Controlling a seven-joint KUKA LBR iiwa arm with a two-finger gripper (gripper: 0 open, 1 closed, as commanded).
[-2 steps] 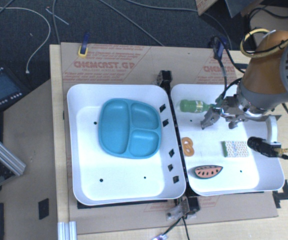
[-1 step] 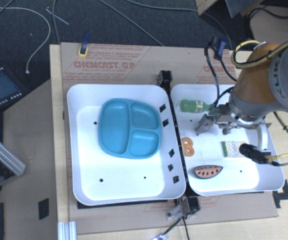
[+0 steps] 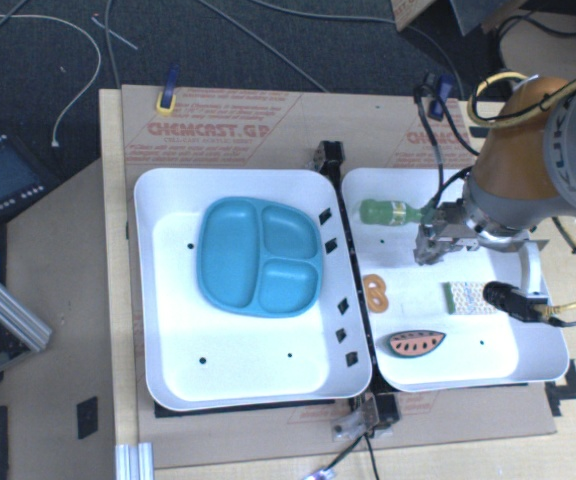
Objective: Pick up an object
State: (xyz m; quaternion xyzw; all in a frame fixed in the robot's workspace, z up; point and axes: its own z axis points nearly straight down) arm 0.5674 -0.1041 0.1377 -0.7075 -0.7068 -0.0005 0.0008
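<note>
The right bin (image 3: 528, 363) holds a green bottle (image 3: 386, 212) lying on its side at the far left, a small orange pretzel (image 3: 375, 292), a watermelon slice (image 3: 415, 343) near the front, and a green-and-white speckled block (image 3: 468, 297). My gripper (image 3: 432, 246) hangs over the middle of this bin, just right of and nearer than the bottle, above bare bin floor. Nothing is visibly held in it.
The left bin (image 3: 168, 348) carries a blue divided plate (image 3: 259, 256). A black divider with clips (image 3: 340, 268) runs between the bins. The grey and orange arm (image 3: 528, 158) covers the right bin's far right corner. Cables lie on the floor beyond the bench.
</note>
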